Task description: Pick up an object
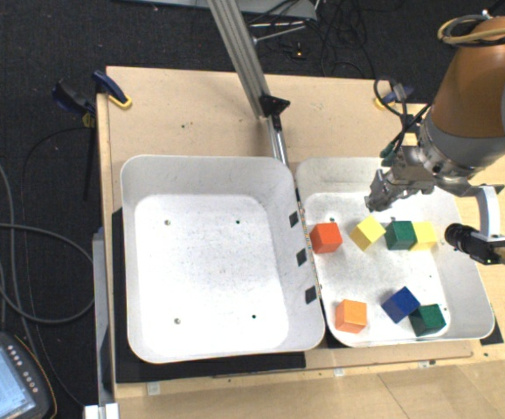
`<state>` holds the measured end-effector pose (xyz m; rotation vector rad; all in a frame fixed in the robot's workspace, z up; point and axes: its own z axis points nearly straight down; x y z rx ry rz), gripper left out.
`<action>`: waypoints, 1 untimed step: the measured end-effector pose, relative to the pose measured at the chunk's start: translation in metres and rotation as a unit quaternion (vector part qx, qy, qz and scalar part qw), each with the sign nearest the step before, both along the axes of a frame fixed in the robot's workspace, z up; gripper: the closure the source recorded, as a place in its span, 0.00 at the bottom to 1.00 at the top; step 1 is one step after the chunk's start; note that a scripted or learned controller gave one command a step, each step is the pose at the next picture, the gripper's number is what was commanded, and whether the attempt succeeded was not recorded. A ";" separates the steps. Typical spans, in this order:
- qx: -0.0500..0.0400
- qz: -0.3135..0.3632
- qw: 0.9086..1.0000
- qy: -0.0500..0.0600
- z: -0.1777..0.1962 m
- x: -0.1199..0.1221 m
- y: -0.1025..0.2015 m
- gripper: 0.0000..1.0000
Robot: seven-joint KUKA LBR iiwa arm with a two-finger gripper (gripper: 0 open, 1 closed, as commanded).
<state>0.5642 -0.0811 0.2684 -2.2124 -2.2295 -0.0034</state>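
Note:
My gripper [381,199] hangs over the back of the right bin [462,299], just above and behind a yellow cube [368,232]. Nothing shows between its tips. Beside that cube lie a green cube [400,235] and a second yellow cube [425,234]. A red-orange cube [326,236] sits at the bin's left side. Toward the front lie an orange cube [351,315], a blue cube [400,304] and a dark green cube [428,319].
The left bin [148,234] stands next to the right one on the wooden bench. A slanted metal pole [244,59] runs down to the gap between the bins. Clamps sit at the bench's back corners. A black fitting [471,241] juts over the right bin's right side.

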 end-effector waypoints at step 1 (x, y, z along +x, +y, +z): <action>0.000 0.001 1.000 0.000 0.003 -0.004 0.058 1.00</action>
